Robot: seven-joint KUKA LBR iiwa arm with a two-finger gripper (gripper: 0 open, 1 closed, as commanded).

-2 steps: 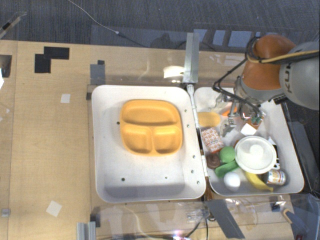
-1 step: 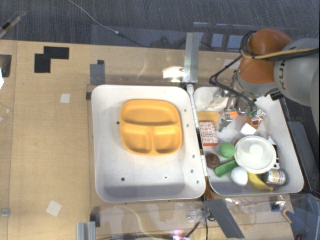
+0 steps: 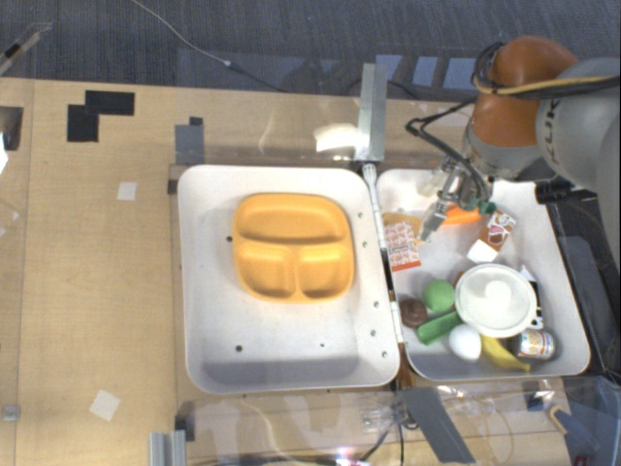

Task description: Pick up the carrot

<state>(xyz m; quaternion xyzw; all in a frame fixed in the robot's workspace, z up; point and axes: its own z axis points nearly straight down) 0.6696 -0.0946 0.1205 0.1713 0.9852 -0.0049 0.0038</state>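
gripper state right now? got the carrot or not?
Gripper: low in the right bin, at the carrot. Open or closed, and whether it holds the carrot, cannot be told.

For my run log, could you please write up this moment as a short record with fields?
task: pick up the carrot
carrot: orange, lying at the back of the right bin, next to the gripper
gripper: low over the right bin's back, right at the carrot; grasp unclear
left bin: holds a yellow divided tray
right bin, other contents: white bowl, banana, white egg, green item, small can, printed packet
arm: reaches in from the right
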